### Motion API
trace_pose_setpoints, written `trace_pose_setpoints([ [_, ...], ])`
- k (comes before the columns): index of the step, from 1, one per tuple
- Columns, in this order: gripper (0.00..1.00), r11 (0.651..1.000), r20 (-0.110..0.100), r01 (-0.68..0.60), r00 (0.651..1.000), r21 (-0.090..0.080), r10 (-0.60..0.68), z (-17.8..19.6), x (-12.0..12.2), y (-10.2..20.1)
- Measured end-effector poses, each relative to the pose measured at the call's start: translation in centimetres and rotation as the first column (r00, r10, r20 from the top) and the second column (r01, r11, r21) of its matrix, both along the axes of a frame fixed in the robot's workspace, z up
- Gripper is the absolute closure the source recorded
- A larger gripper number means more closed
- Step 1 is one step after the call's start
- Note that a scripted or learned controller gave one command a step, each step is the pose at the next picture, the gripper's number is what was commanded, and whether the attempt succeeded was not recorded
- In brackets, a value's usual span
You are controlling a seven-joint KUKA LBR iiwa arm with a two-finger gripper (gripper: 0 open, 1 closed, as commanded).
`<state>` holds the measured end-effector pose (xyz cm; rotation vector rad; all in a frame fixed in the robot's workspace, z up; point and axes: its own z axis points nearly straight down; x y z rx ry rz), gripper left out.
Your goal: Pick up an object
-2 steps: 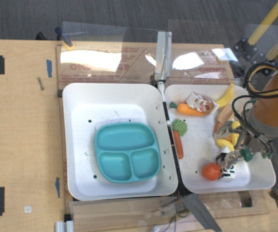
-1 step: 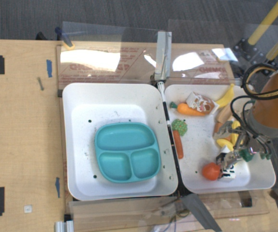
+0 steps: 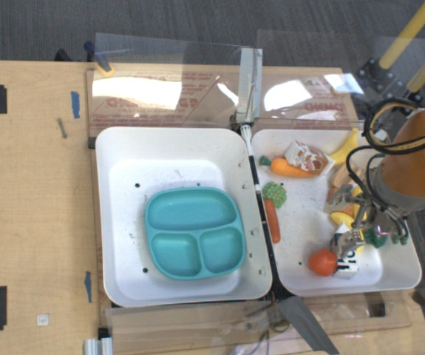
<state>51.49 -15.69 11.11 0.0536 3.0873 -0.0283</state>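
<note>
The right bin (image 3: 389, 272) holds several toy foods: an orange carrot (image 3: 290, 168), a white packet (image 3: 306, 155), a yellow banana (image 3: 345, 146), a green broccoli (image 3: 275, 192), a long red sausage (image 3: 272, 220) and a red tomato (image 3: 321, 262). The arm, with its orange band (image 3: 419, 161), reaches in from the right and hangs low over the bin's right half. My gripper (image 3: 349, 244) points down just right of the tomato, beside a small yellow piece (image 3: 341, 215). Cables and the wrist hide what lies under it.
The left bin (image 3: 116, 198) carries a teal divided plate (image 3: 194, 231). A metal divider (image 3: 249, 87) and clear panels stand behind the bins. A small green piece (image 3: 378, 235) lies near the right bin's right wall.
</note>
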Motion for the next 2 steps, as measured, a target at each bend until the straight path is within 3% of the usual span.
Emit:
trace_pose_setpoints([
  [1,0.0,0.999,0.016,0.04,0.999,0.011,-0.04,-0.1,-0.8,1.1],
  [2,0.0,0.999,-0.038,0.048,0.998,0.018,-0.047,-2.2,-1.5,-2.2],
])
